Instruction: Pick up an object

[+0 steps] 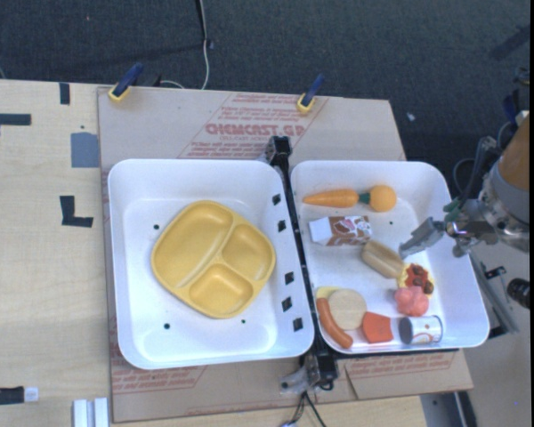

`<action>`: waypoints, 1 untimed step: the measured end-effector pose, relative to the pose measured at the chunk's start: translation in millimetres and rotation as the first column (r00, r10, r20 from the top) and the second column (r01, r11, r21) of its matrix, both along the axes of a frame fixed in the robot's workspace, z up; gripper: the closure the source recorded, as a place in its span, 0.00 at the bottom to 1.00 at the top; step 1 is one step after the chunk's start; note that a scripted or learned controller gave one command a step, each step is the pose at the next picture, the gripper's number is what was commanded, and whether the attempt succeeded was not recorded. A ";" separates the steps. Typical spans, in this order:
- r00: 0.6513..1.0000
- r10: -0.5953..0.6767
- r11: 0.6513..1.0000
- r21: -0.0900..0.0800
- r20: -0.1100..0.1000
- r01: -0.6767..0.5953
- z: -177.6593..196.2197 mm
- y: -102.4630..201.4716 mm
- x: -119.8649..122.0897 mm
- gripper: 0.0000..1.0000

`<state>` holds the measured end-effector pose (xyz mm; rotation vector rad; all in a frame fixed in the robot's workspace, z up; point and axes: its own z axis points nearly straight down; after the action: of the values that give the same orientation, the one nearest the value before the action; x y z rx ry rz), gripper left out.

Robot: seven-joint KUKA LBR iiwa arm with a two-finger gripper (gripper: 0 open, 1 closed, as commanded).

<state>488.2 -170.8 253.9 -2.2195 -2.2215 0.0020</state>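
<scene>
The bread roll (382, 259) lies mid right bin (432, 181), crowded by a carton (340, 230) and carrot (334, 198) beyond it, so the gripper (432, 235) hovers just right of the roll, its 2 fingers seemingly spread, holding nothing.

My gripper (438, 235) hangs over the right bin (427, 174), where the way down is crowded: the carrot (331, 198) and orange ball (384, 198) line the far side, the small carton (340, 230) and brown roll (382, 259) fill the middle, and the sausage (333, 322), round cracker (346, 308), red block (377, 327), pink lump (412, 301) and can (422, 329) pack the near edge. I see bare floor only in the far right corner and between carton and cracker. The left bin (125, 238) holds just the yellow divided plate (214, 258), with open floor all around it.
</scene>
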 end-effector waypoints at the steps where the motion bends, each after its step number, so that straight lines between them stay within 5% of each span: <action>1: 1.000 -0.003 1.000 0.000 -0.003 0.003 -156.1 -37.8 -5.3 0.00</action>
<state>482.9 -208.6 97.8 -2.2210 -2.2164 0.0058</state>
